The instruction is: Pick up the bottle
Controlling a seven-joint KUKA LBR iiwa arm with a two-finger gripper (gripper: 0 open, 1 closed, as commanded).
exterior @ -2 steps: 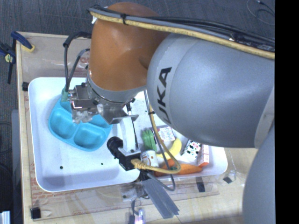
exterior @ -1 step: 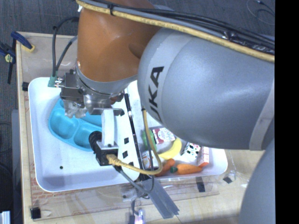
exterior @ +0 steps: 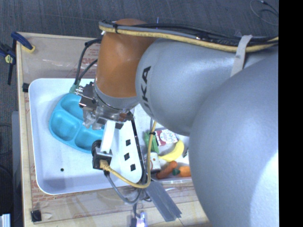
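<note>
Hand (exterior: 93,113) hung over the blue dish (exterior: 66,119) in the left bin (exterior: 57,167); couldn't tell its grip. Bottle pickup hadn't really started, I'd guess.

Robotics lab: bench-top manipulation test station.

Industrial grey arm (exterior: 213,103) with an orange band (exterior: 118,60) and cables (exterior: 189,36) strapped along it. Plywood bench (exterior: 57,46) with raised edges and a blue clamp (exterior: 22,39) at its corner. Shallow white bin (exterior: 40,126) with a blue tray (exterior: 71,122). Plastic toy food lies alongside (banana (exterior: 174,151), carrot (exterior: 165,170)). Dark carpet floor (exterior: 142,4) surrounds the bench.
</note>
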